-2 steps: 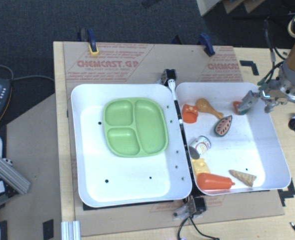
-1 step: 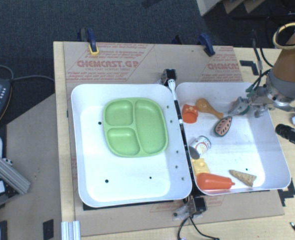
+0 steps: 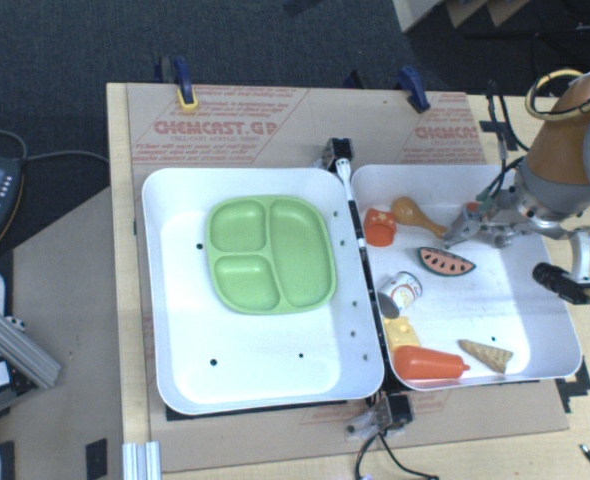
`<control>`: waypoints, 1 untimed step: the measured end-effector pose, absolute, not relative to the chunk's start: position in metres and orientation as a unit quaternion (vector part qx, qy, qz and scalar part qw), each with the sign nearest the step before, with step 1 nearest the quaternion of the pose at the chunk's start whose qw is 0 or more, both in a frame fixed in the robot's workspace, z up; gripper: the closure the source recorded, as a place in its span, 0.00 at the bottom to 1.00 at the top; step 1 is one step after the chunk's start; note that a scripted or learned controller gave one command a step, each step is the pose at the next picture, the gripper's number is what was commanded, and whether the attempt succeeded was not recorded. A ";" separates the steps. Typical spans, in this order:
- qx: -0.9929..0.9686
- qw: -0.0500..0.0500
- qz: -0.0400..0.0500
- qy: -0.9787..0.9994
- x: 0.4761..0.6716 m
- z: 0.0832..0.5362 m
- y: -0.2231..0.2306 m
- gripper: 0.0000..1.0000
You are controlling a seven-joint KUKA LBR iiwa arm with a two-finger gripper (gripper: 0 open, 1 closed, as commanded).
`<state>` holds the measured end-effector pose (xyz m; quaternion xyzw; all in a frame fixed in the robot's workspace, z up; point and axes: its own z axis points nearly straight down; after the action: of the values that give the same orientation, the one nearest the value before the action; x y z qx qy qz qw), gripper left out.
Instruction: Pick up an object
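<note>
The right bin (image 3: 535, 313) holds several toy foods: a watermelon slice (image 3: 446, 261), a tan pear-shaped piece (image 3: 415, 213), an orange cup-like piece (image 3: 379, 227), a small tin can (image 3: 403, 290), a yellow block (image 3: 401, 331), an orange carrot (image 3: 430, 364) and a tan wedge (image 3: 486, 354). My gripper (image 3: 471, 226) reaches in from the right and hangs low over the bin's far part, just right of the pear piece and above the watermelon slice. Nothing shows between its fingers.
The left bin (image 3: 175, 308) carries a green divided plate (image 3: 272, 253). A black divider runs between the two bins. Clamps (image 3: 185, 83) sit on the cardboard-covered bench's far edge. The arm's orange band (image 3: 565, 133) is at the right.
</note>
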<state>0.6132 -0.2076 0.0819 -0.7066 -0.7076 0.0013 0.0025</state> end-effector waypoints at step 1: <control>-0.706 -0.001 0.000 -0.708 0.615 0.096 -0.208 1.00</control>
<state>0.6150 -0.2080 0.0960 -0.7065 -0.7077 -0.0004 -0.0008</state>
